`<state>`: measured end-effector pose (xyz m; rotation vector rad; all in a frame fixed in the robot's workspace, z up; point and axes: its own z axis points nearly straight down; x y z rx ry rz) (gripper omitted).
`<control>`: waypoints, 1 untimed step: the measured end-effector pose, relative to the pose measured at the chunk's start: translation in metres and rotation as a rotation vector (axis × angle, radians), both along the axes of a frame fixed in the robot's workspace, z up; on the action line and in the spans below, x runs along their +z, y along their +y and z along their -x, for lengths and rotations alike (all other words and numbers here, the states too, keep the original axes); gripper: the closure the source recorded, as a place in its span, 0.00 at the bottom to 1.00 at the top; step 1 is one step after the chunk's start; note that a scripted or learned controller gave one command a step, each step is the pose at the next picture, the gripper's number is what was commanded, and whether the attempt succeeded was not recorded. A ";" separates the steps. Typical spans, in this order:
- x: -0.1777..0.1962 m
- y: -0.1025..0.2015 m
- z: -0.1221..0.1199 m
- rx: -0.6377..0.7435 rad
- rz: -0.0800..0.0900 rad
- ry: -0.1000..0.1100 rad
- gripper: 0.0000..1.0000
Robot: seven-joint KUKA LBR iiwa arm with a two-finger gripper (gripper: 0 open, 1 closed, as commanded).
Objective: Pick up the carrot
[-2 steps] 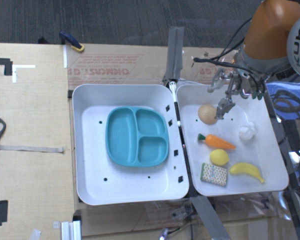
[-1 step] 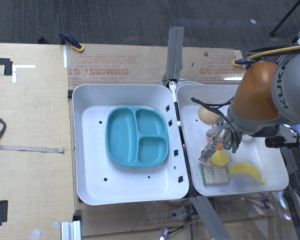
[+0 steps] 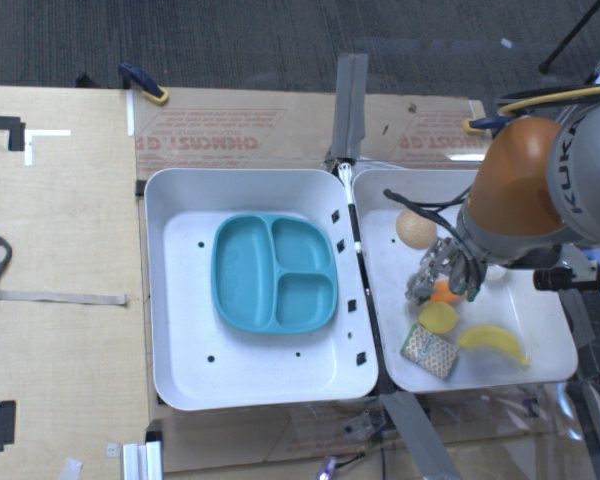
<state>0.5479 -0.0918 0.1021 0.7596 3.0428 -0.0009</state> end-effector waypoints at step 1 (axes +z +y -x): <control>0.090 0.072 -0.023 -0.255 -0.002 0.000 1.00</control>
